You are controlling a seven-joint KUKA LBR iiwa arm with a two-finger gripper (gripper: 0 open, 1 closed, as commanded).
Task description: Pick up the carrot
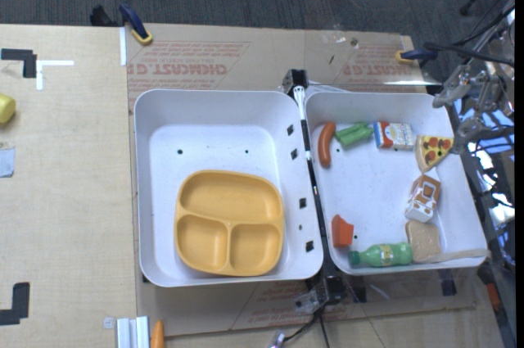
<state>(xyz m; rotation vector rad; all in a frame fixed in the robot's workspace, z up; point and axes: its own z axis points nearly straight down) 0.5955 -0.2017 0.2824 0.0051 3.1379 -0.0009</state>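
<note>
Camera view reference: all positions are given relative to the right-hand shallow white plastic bin (385,174). The left-hand shallow white plastic bin (160,174) touches its left wall and contains a yellow three-compartment plastic plate (230,222).

The grey metal gripper assembly (473,88) stands over the bin's far right corner, outside the rim, touching none of the contents. Its outline is blurred against cabling, so the jaw opening cannot be determined, and nothing can be seen held.

A green plastic bottle (381,255) lies on its side against the bin's near wall. A long orange-red toy sausage (326,144) lies along the bin's left wall at the far end.

The carrot (341,231) is a short, red-orange, tapered toy piece. It lies on the bin floor in the near left corner, just beside the bottle's left end and close to the left wall.
</note>
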